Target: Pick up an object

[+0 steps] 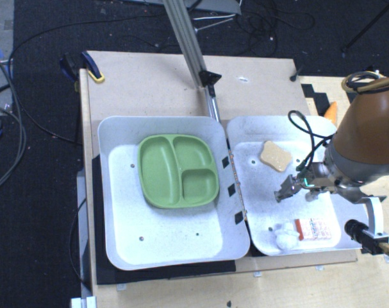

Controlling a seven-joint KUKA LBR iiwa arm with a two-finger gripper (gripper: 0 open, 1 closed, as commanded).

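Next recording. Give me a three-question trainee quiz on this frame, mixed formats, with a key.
1. True or false: the green divided plate lies in the same bin as the tan sponge.
2. Which lies nearest the right bin's front edge? A) tan sponge B) red-and-white packet C) green divided plate
3. Fill in: the claw hangs above the ____ bin.

Key: 1 false; 2 B; 3 right.

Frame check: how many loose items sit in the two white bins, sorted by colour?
Green: 1, the divided plate in the left bin.
Tan: 1, the sponge-like block in the right bin.
White: 1, the crumpled wad.
Red and white: 1, the small packet.
Total: 4
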